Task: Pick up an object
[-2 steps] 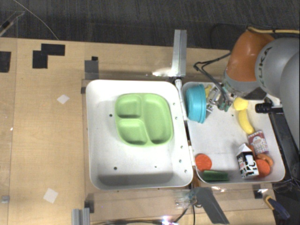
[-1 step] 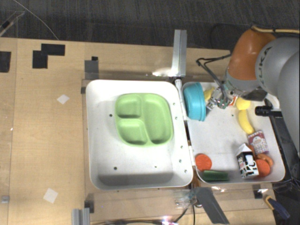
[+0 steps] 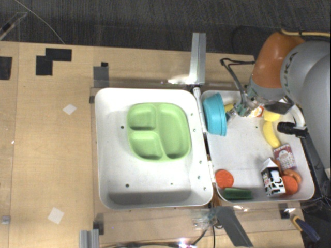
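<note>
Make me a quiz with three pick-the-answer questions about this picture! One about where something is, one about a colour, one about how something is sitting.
1. Where is the green divided tray?
A. left bin
B. right bin
C. on the bench

2. What colour is the bowl?
A. red
B. blue
C. yellow

3. How does the bowl sit?
A. flat on its base
B. upside down
C. tipped on edge against the bin wall

Answers:
1 A, it lies in the left bin.
2 B, it is light blue.
3 C, it leans at the right bin's left wall.
</note>
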`<control>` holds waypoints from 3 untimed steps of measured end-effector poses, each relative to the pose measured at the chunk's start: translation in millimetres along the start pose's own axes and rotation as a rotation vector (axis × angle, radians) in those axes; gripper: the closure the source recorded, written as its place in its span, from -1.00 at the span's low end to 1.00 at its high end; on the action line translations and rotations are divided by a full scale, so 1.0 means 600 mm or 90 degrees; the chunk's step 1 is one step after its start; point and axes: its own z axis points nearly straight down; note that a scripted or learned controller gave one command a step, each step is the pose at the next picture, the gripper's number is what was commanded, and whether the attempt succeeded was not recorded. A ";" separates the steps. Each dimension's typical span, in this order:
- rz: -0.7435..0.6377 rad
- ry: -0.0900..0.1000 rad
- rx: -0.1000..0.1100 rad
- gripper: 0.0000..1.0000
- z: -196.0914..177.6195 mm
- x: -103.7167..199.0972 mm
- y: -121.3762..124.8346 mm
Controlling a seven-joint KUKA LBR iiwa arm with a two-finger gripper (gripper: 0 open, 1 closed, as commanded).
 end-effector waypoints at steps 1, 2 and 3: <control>0.101 0.019 -0.003 -1.00 0.003 -0.020 0.001; 0.174 0.009 -0.007 -1.00 -0.023 -0.012 0.013; 0.170 0.007 -0.008 1.00 -0.045 -0.013 0.016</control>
